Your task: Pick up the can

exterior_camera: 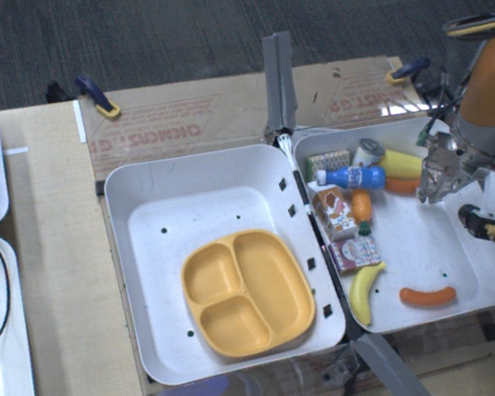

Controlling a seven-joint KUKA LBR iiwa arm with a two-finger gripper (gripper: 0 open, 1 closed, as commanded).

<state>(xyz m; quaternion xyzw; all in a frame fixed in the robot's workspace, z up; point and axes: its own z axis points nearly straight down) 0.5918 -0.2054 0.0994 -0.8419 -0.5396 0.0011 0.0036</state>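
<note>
I see the table (62, 270) carrying two white bins. The left bin (145, 256), well left of the fingers, holds a yellow divided plate (244, 291). The right bin (452, 299) sits under the arm (489, 95). The fingers (434, 189) hover at its right side; can't tell how far open, nothing visibly between them. The can (369, 151) lies up-left of the fingers, near the bin's far wall, touching the blue bottle (352, 178). A sausage (428, 297) lies below-left.

Dark grey carpet floor (179, 16) beyond bench; cardboard sheet (188, 122) on wooden benchtop (62, 270).
</note>
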